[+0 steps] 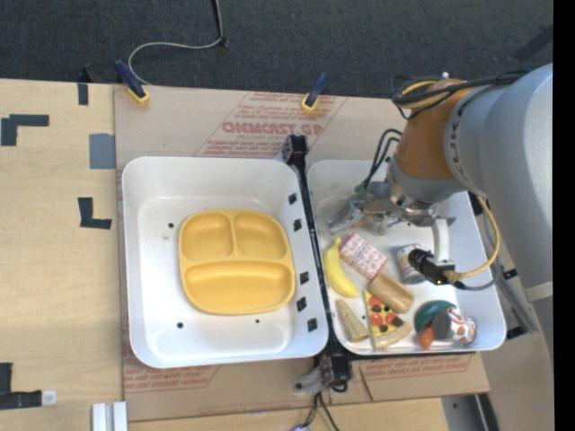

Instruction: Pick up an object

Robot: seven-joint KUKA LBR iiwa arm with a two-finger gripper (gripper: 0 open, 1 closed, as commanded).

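My gripper (350,214) hangs low over the upper left part of the right bin (492,305), below the orange band of the arm. It sits just above a pink-and-white checked packet (362,253) and a yellow banana (340,273). Nothing can be seen in its grasp. Further toward the front of the bin lie a tan bread roll (389,291), a toy pizza slice (384,321), a pale bread slice (351,320), a teal piece (437,312) and a red-and-white piece (459,329). A small metal can (411,264) lies to the right of the packet.
The left bin (144,241) holds a yellow divided plate (237,261). A black divider (304,232) with clips runs between the bins. Cables loop from the arm over the right bin's right side (481,259). Cardboard lies under both bins.
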